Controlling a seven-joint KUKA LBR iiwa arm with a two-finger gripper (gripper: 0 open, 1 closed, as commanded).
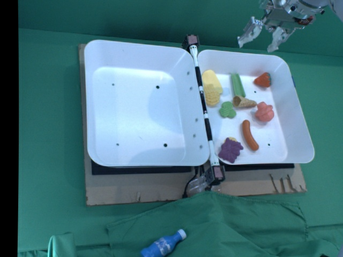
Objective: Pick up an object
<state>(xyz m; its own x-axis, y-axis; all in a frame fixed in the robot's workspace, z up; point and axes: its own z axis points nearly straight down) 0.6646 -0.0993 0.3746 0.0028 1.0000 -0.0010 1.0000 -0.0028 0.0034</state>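
L bin (142, 105): shallow white plastic, glossy, rounded corners, a few small dark dots on its floor. Between the bins runs a thin white rod (202, 105) w/ black bands and dark end fittings, going from 12 to 6 o'clock.

R bin (300, 138), same moulded plastic, holds toy food, all smooth and matte. Going L to R: yellow corn cob (212, 88), ribbed, at 10 o'clock of the bin; green lobed leaf piece (227, 110) just below it; purple grape cluster (230, 150), knobbly, at 7 o'clock; green stick-shaped veg (237, 84) near 12; tan waffle cone (244, 102), pointed, just beside it; orange-red sausage (250, 135), curved, at 5 o'clock; pink-red lumpy piece (264, 112) at 3 o'clock; red strawberry (262, 80) at 1 o'clock.

Gripper (265, 36): metallic, silver, two splayed fingers spread apart, nothing between them, above the R bin's far rim at 12–1 o'clock, well apart from the toys.

Bins sit on a black mat over brown cardboard (134, 194) on green cloth. Blue plastic bottle (163, 243), white cap, lies on rumpled cloth at 6 o'clock.
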